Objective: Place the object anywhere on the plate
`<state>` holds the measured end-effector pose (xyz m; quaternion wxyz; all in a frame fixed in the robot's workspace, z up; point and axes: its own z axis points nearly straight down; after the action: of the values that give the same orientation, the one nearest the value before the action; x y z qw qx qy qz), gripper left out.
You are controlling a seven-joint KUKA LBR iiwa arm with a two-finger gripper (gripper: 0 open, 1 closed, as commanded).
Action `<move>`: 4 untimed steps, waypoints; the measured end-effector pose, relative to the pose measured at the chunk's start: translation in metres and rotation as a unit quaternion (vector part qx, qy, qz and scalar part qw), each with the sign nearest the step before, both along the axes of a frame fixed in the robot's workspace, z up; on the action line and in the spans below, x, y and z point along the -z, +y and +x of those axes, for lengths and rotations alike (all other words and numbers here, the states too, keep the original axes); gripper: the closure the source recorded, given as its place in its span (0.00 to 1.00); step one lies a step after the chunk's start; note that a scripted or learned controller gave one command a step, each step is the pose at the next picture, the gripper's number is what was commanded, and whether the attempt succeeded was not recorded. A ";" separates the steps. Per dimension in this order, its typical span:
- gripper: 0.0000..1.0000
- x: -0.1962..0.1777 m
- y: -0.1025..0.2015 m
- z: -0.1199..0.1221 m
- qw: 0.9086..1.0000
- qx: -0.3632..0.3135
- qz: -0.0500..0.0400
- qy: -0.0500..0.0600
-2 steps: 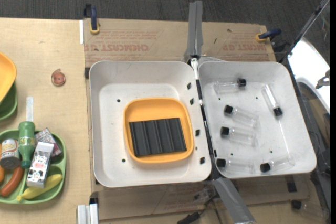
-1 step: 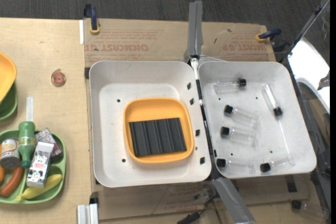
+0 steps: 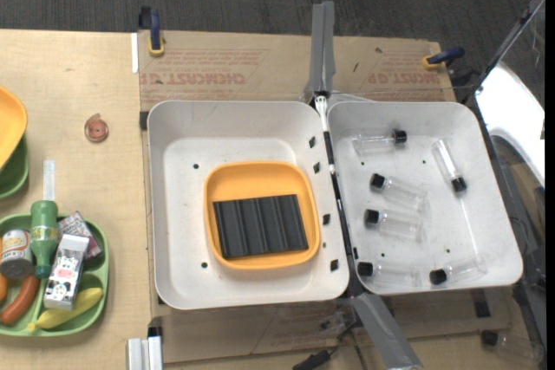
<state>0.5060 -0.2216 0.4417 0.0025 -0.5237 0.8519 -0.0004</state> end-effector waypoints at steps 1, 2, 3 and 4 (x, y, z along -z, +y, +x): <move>0.00 0.011 0.000 -0.024 0.977 -0.211 0.001 0.002; 0.00 0.081 0.001 -0.014 0.930 -0.367 0.000 0.001; 0.00 0.018 0.006 -0.013 0.883 -0.469 0.000 0.000; 0.00 0.001 0.007 -0.027 0.861 -0.508 -0.001 0.000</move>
<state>0.4791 -0.2143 0.4409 0.0023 -0.8839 0.4677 0.0002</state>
